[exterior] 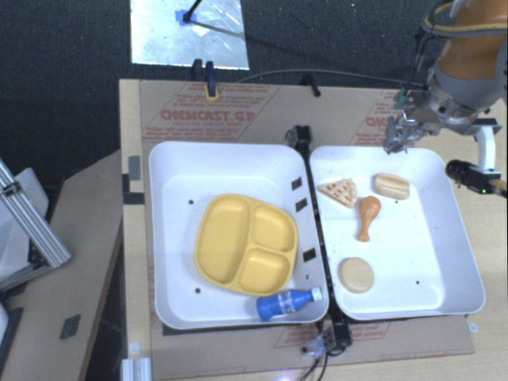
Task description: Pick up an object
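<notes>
The grey arm with its orange band reaches in at the upper right, and its two-finger gripper (394,143) hangs over the far rim of the right-hand shallow white bin (456,236), above its back edge. The tips look small and dark from this slant, so whether they stand apart or together cannot be told; nothing shows between them.

In that bin lie a tan wedge-shaped slice of toy pizza (339,191), a pale oval bread roll (391,186) just beside it, an orange-brown toy drumstick (367,216) below them, and a round beige biscuit-like disc (356,275) nearer the front.

The left-hand white bin (171,213) holds a yellow plastic divided plate (246,243) and a blue bottle with a white cap (289,302) lying on its side at the front edge.
</notes>
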`<state>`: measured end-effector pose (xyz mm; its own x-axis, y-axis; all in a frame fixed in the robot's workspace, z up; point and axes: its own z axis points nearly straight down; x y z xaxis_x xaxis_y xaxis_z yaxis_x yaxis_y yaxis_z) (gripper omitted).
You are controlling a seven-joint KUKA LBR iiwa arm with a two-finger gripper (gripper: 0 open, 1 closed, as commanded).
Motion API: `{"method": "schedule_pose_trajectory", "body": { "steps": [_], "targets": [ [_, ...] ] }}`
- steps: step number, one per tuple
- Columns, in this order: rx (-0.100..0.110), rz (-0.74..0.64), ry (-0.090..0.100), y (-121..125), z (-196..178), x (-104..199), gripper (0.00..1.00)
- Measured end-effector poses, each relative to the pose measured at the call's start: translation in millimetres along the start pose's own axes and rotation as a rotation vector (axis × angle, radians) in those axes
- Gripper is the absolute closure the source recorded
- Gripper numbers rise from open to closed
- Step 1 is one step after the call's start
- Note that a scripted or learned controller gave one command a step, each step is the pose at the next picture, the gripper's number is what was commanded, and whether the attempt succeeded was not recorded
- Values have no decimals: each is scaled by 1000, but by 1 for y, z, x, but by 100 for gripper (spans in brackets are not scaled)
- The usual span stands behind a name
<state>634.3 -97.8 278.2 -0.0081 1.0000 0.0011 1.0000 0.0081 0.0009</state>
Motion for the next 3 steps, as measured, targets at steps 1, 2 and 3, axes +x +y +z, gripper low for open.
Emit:
{"method": "schedule_pose_trajectory", "body": {
  "steps": [1, 2, 3],
  "targets": [
    [2, 0, 1, -18, 20, 51, 100],
    [1, -1, 1, -37, 19, 106, 100],
    [1, -1, 1, -46, 27, 152, 100]
  ]
}}
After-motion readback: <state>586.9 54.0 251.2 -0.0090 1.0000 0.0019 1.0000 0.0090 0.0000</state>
